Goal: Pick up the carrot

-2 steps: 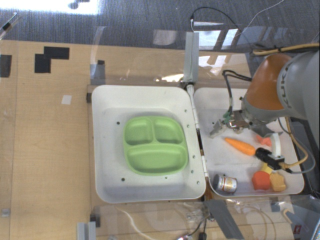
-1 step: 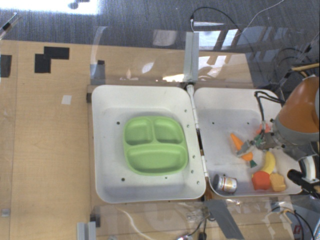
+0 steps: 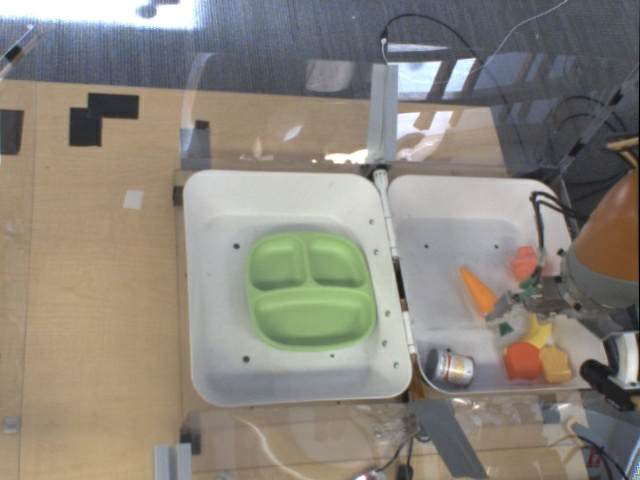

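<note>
Orange carrot (image 3: 477,289) lies free in right bin (image 3: 440,218); pincer (image 3: 512,308) just beside it, aperture not discernible. Approach step: you next centre over carrot, descend.

Carrot (image 3: 477,289) in right bin (image 3: 440,218)

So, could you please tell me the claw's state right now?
Claw: cannot be told; it sits beside the carrot in the right bin.
</note>
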You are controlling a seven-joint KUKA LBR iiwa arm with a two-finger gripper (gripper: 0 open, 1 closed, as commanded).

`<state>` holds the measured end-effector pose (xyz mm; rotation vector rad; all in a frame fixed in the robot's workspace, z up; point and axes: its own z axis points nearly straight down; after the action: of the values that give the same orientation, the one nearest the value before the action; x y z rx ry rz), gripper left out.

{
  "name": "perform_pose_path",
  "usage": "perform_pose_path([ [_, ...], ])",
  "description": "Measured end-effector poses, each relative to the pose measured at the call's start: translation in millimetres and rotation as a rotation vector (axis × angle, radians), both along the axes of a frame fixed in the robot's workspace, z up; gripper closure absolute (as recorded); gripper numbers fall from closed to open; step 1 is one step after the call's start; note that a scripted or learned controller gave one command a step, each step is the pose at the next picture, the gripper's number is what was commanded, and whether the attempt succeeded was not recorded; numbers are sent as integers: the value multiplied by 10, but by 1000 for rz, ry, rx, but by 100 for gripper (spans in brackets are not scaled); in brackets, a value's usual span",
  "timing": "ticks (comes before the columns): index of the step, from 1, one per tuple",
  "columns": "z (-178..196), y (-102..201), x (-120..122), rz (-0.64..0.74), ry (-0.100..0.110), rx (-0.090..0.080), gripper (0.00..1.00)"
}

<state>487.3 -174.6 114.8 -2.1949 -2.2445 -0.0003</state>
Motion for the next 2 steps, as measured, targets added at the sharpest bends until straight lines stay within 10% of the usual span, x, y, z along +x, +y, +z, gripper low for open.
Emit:
perform_pose_path([
  [1,-256,409,298,84,-10,-4,0],
  [2,-222,275,1,122,-4,-2,0],
])
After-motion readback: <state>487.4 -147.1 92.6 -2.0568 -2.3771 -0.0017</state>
